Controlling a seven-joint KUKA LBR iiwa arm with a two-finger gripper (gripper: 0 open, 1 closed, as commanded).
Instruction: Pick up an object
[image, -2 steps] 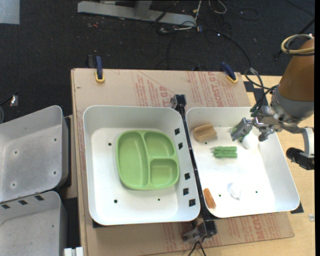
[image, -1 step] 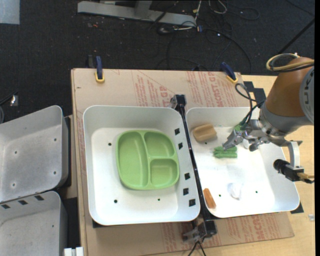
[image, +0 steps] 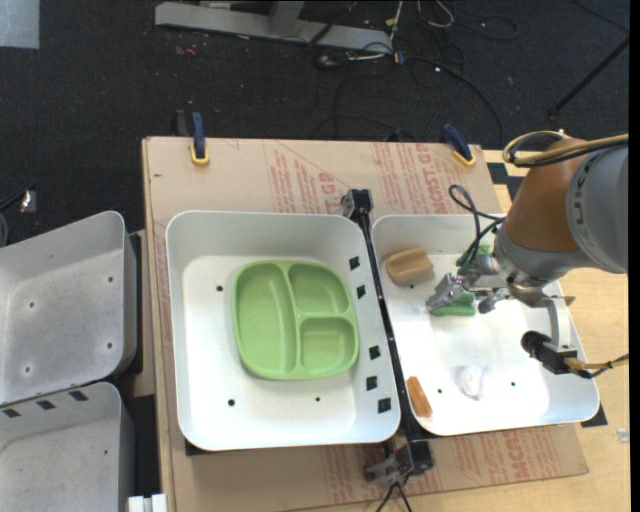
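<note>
In the right bin (image: 560, 405) lie a tan bread-like block (image: 408, 265), a green object (image: 455, 307), a small white crumpled item (image: 470, 379) and an orange sausage-shaped piece (image: 419, 396) near the front left corner. My gripper (image: 450, 295) reaches in from the right and sits low over the green object, with its metal fingers right at it. The green object is partly covered by the gripper. I cannot make out whether it is between the fingers.
The left bin (image: 200, 400) holds a green divided plate (image: 296, 319). A black divider with clamps (image: 385, 330) runs between the bins. The grey and orange arm (image: 560, 215) hangs over the right bin's far right side. Spare white trays (image: 60, 300) lie at the left.
</note>
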